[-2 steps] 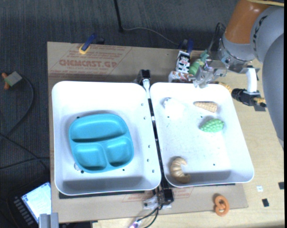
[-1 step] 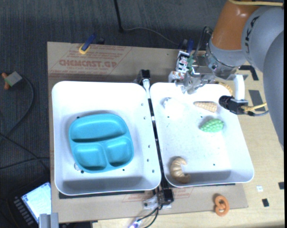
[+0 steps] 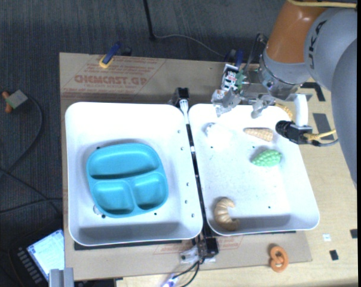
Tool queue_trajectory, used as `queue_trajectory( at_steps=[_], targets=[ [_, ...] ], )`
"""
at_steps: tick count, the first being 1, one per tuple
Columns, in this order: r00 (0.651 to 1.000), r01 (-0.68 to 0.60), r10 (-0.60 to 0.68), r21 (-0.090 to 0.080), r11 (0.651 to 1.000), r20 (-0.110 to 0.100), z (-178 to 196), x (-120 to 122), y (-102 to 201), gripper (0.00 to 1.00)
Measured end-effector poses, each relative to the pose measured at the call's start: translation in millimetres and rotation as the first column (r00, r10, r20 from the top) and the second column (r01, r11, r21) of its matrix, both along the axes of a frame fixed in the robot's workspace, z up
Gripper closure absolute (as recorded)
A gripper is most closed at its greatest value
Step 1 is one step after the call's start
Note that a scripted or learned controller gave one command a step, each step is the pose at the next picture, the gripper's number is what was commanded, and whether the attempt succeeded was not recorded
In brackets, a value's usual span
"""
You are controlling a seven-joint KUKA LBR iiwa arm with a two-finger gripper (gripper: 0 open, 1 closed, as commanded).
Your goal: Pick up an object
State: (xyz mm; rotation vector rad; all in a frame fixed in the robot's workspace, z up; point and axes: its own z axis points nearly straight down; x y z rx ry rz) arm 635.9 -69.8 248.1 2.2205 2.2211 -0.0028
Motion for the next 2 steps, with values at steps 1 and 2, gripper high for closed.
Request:
queue_trajectory(
  at_steps=[1, 2],
  targets=[
    [1.000, 0.001, -0.001, 0.001, 1.000, -0.003, -111, -45, -77, 0.00],
    [1.000, 0.001, -0.001, 0.000, 1.000, 0.006, -160, -107, -71, 0.00]
  ],
)
